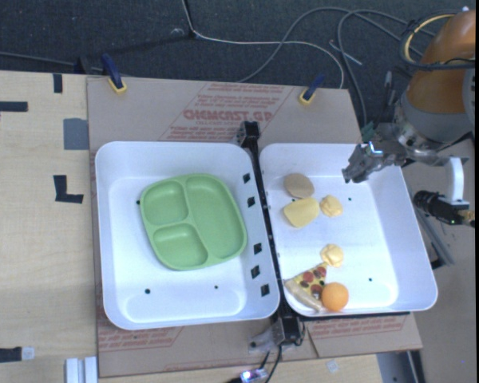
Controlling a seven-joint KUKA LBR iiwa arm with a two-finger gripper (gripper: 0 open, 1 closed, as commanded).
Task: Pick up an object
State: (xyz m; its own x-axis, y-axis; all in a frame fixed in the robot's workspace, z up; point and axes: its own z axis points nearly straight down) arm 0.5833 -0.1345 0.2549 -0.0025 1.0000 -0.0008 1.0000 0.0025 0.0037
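Approach step, by the look of it: hand poised over the far right corner of the right bin, nothing between its fingers, open or closed impossible to tell. Toy food well clear of it: brown piece, yellow pieces mid-bin, pizza slice and orange at the near edge. Green plate in the left bin. Next: swing inward, descend over one piece.

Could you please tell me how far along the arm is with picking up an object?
Nothing looks picked yet. The gripper hovers over the right bin, near its far edge. The pizza slice, the orange and the other food pieces lie in the bin, so the grasp remains.
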